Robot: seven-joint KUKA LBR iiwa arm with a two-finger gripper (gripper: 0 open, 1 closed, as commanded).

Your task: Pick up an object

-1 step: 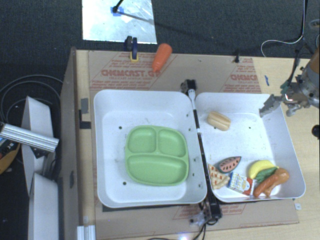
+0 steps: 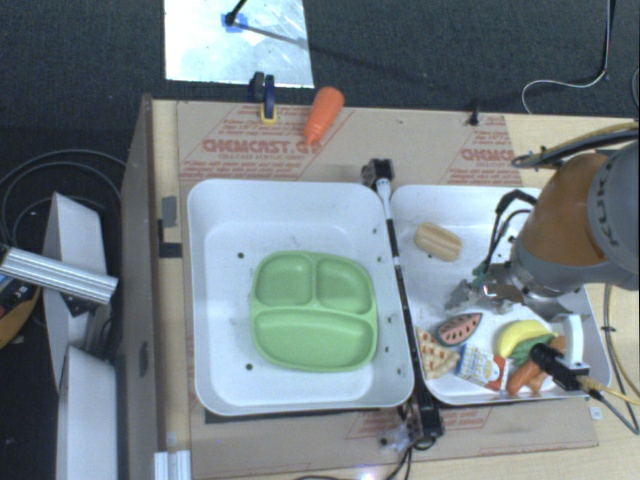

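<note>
Gripper (image 2: 480, 290) low in the right bin (image 2: 470, 203), toys heaped at its 5 o'clock.

You'll find the watermelon slice (image 2: 460, 327) nearest, just beside the tip toward 6 o'clock, long axis running 2 to 8; the banana (image 2: 522, 336) lies farther out at 4. Whether the gripper is spread or closed, you cannot tell.

Around my bench the floor (image 2: 80, 58) is dark, speckled carpet. A shiny silver sheet (image 2: 240, 28) lies on it at the top, catching the light. The bench top (image 2: 420, 143) is brown board printed with red lettering, and a small clamp (image 2: 264, 95) sits at its far edge. Black cables (image 2: 30, 183) loop on the floor to the left, near a white panel (image 2: 80, 233) and an aluminium rail (image 2: 60, 275). Another thin cable (image 2: 605, 38) runs down at top right.
</note>
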